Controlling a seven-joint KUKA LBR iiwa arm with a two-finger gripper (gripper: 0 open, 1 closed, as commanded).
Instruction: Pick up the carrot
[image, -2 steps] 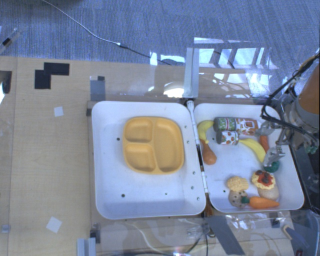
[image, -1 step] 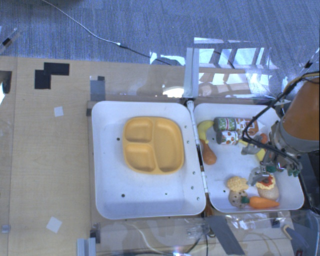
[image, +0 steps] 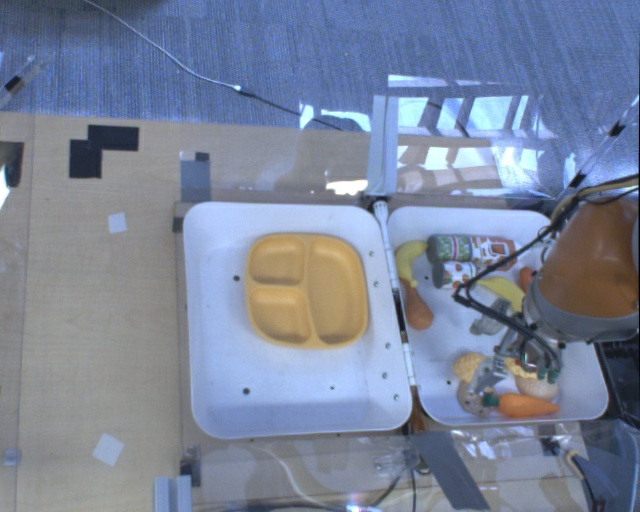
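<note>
The carrot is orange with a green top and lies along the front wall of the right bin, near its front right corner. My gripper hangs just above and slightly behind the carrot's green end. It is open, with nothing between its fingers. One finger points down toward the carrot's leafy end. The arm's grey and orange wrist covers the right side of the bin.
The right bin also holds a banana, a lying bottle, a brown sausage-shaped piece and pale round foods beside the gripper. A yellow divided plate rests in the left bin.
</note>
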